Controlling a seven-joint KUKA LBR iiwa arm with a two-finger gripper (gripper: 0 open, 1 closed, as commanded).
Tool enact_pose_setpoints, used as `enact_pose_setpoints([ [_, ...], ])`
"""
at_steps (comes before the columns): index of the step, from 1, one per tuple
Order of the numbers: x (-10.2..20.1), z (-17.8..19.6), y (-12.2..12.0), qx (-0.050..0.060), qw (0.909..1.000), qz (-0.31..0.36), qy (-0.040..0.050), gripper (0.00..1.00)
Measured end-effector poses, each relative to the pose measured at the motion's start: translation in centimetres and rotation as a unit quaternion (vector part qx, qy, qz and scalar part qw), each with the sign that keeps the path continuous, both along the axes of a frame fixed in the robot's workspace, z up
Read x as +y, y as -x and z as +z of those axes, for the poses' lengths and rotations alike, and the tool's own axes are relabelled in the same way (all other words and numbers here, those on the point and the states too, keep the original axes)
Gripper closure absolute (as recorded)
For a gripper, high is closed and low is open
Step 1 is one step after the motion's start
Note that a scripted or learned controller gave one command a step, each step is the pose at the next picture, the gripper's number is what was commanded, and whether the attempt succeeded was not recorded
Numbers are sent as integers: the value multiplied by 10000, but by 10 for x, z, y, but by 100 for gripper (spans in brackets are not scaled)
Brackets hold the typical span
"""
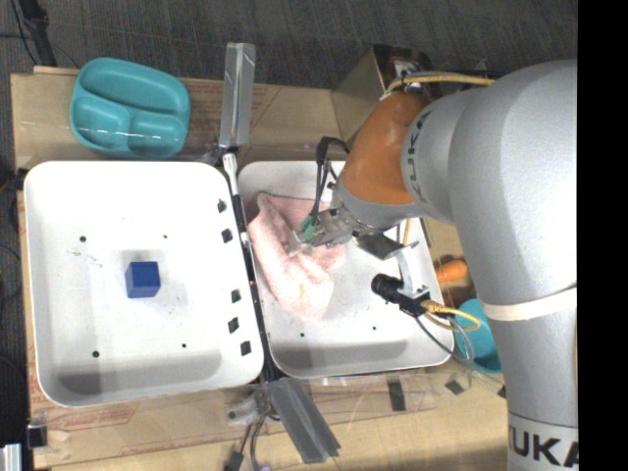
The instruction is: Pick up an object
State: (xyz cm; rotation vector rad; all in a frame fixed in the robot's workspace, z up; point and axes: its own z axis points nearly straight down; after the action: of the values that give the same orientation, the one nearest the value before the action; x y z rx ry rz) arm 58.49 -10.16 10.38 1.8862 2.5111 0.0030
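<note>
Your gripper (316,232) sits low in the right bin (392,351), its tip pressed onto the upper part of the pink cloth (294,263). You cannot tell how far the claw is open, or whether it has hold of the fabric. The cloth lies crumpled along that bin's left wall. In the left bin (59,224), a blue cube (143,279) rests well apart. A teal tray (130,106) lies on the bench beyond the left bin.
</note>
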Motion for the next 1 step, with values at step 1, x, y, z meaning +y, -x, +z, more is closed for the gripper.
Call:
enact_pose_setpoints([
  [1,-1,0,0,0,10000,-2,5,0],
])
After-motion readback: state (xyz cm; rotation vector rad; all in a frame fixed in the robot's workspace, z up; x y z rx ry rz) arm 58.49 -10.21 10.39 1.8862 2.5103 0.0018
